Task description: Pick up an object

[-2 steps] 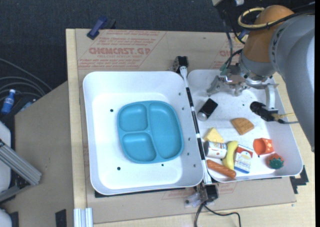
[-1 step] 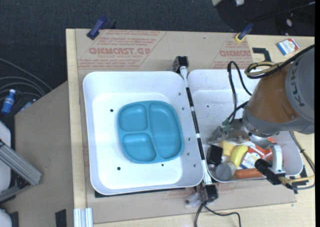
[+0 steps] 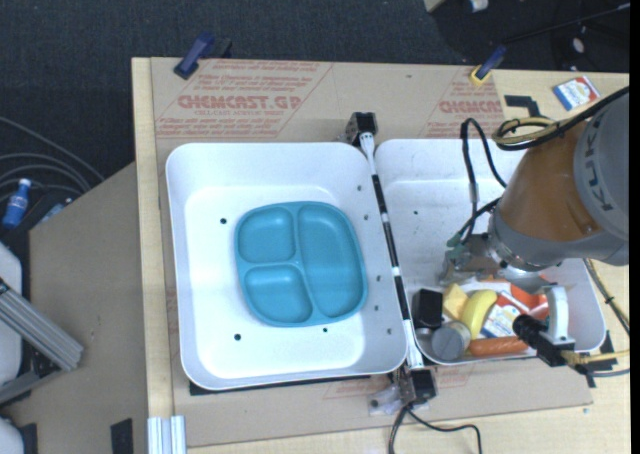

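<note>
On the table there are 2 white bins side by side, on a brown sheet with red print. The left bin holds 1 blue plate with 3 sections. It lies flat about in the middle, apart from all the walls. The right bin has its things gathered in the near part, and its far part is bare white floor with small specks.

The arm comes in from the right and bends down over the right bin, with the wrist above the near half. The jaws are under the wrist, at the far edge of the pile, and I cannot tell if they are open or closed, or if they have hold of something.

In the pile, a yellow banana lies just near of the wrist. Left of it, close to the wall between the 2 bins, is a black block. Near of the block, in the near left corner, is a grey disc, just beside the banana. An orange carrot lies along the near wall, right of the disc. Between banana and carrot there is a white and yellow packet. A red piece shows right of the banana, partly hidden by the arm.

Outside the bins, a blue clamp is at the far left corner of the sheet, a yellow and blue clamp is at its far edge, and a small blue and white card lies at the far right
</note>
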You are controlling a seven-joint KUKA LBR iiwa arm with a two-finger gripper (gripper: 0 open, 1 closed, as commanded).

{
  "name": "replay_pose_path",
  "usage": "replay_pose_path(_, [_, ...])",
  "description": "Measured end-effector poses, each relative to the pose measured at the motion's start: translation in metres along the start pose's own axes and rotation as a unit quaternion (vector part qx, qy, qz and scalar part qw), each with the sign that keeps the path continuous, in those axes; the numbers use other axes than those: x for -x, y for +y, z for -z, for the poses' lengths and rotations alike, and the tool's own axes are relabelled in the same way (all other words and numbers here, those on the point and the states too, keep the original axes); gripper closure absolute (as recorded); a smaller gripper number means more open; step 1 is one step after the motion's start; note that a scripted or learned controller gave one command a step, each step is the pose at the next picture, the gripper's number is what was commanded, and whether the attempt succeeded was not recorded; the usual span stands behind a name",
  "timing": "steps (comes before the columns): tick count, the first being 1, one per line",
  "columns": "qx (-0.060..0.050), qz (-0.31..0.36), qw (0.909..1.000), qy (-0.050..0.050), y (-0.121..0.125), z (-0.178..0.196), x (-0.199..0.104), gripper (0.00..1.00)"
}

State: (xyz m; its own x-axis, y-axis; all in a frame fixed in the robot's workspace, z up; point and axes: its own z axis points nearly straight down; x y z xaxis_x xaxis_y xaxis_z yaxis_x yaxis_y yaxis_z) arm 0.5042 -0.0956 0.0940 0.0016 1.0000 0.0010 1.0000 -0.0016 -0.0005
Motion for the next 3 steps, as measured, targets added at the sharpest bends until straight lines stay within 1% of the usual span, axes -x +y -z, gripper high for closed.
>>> replay_pose_path(1, [0.0,0.002,1.0,0.0,-0.025,0.114,-0.094,1.0])
replay_pose_path(2, [0.001,0.001,1.0,-0.001,0.03,0.128,-0.053,1.0])
replay_pose_path(3, [0.0,0.001,1.0,-0.001,0.03,0.128,-0.053,0.0])
